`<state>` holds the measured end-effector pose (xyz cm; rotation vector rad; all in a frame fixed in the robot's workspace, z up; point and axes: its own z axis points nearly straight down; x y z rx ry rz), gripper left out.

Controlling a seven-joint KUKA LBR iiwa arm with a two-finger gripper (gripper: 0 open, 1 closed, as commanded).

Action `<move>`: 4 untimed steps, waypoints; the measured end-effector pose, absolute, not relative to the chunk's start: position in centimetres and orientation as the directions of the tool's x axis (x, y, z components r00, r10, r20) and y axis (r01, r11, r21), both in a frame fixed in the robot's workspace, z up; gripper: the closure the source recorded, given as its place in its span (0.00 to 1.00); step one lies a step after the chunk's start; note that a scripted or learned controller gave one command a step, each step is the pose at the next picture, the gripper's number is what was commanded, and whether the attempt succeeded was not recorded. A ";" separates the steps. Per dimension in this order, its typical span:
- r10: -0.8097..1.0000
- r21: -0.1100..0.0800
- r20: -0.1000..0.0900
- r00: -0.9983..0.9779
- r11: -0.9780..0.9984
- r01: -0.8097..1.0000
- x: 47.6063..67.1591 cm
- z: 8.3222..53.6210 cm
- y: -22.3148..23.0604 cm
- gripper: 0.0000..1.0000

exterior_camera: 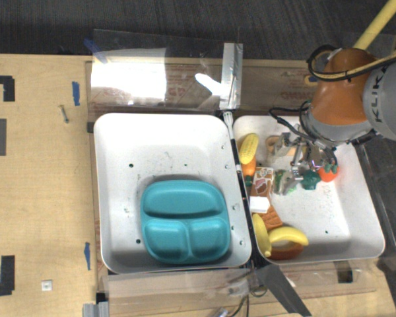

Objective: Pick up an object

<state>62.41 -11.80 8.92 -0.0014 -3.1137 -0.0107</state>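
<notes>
We see the metal two-finger gripper low in the right white bin, beside a small teal toy; grip state we cannot tell. Yellow plastic banana lies near the front-left corner, long axis roughly left-right.

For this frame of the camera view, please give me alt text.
The end effector hangs low in the right bin above small toys near a teal piece. Bananas lie along that bin's near left side; the left bin holds a teal divided tray.
</notes>
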 end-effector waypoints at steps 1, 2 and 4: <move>-0.177 0.035 0.054 -0.983 0.984 -0.175 63.9 8.9 -13.6 0.00; -0.361 -0.002 -0.006 -0.932 0.932 -0.361 64.7 8.8 -11.6 0.00; -0.473 -0.009 -0.020 -0.881 0.881 -0.473 66.2 10.1 -13.5 1.00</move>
